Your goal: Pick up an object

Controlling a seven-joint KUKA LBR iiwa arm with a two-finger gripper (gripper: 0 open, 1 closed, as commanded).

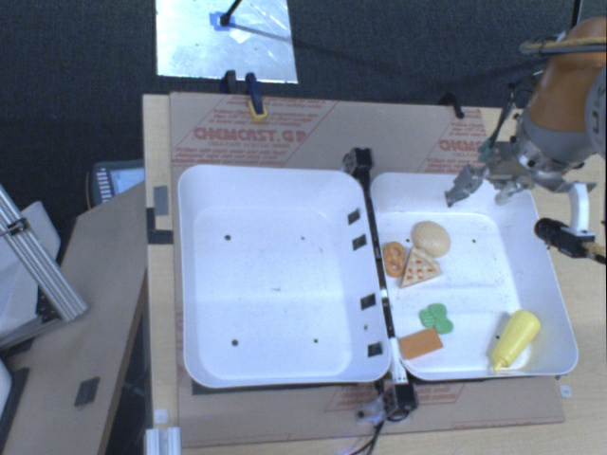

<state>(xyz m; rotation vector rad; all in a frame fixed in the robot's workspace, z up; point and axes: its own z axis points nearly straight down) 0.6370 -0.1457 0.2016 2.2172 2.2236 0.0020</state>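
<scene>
1. You have the arm reaching in from the right, its orange band above the grey wrist, over the far right corner of the right bin.
2. Your gripper hangs above the bin's far rim, well apart from every object in it.
3. Two grey prongs point down and to the left; whether the jaws are released or clenched, you cannot tell from this angle. Nothing shows between them.
4. In the right bin, the tan bun lies toward the far middle, nearest the gripper.
5. Just beside the bun, toward you, sits the pizza slice, touching or nearly touching it.
6. The orange slice lies left of the pizza slice, close to the divider between the bins.
7. The green piece sits nearer the front, and the orange block lies just in front of it, by the divider.
8. The yellow bottle lies tilted in the front right corner, near the bin wall.
9. The left bin sits beside the right one, both on a cardboard sheet on the bench.
</scene>
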